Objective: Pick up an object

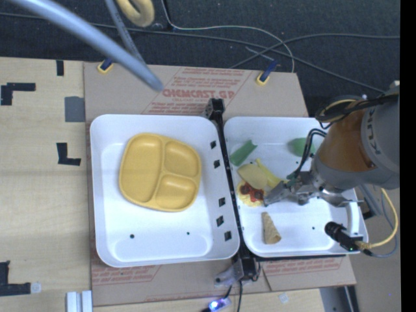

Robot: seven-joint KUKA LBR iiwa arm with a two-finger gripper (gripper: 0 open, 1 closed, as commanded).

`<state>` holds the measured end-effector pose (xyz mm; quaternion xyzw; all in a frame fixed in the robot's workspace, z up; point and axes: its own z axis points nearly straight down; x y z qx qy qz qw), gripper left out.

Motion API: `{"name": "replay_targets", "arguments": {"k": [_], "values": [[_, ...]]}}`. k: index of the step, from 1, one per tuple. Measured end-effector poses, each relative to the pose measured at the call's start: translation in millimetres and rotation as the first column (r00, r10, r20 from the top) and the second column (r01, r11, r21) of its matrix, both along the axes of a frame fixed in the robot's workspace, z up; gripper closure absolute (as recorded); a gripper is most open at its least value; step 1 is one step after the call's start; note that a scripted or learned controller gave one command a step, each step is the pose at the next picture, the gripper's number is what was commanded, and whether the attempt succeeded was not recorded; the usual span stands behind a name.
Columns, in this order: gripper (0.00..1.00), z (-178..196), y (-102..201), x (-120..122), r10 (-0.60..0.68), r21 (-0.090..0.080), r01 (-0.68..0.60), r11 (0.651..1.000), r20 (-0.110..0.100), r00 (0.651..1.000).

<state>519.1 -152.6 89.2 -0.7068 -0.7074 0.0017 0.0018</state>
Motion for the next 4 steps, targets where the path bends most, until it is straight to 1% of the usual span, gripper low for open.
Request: {"name": "replay_targets", "arguments": {"k": [1,2,3,4], "values": [[1.0,12,1,1,0.001,0.001,-0.001,1.0,0.001,1.0],[1.0,55,4,5,0.001,-0.001,-0.001,1.0,0.007,1.0],[1.0,118,9,4,0.001,-0.001,-0.001,1.0,0.009,1.0],[1.0,171,9,5,0.001,-0.002,-0.001,1.0,0.01,1.0]]}}
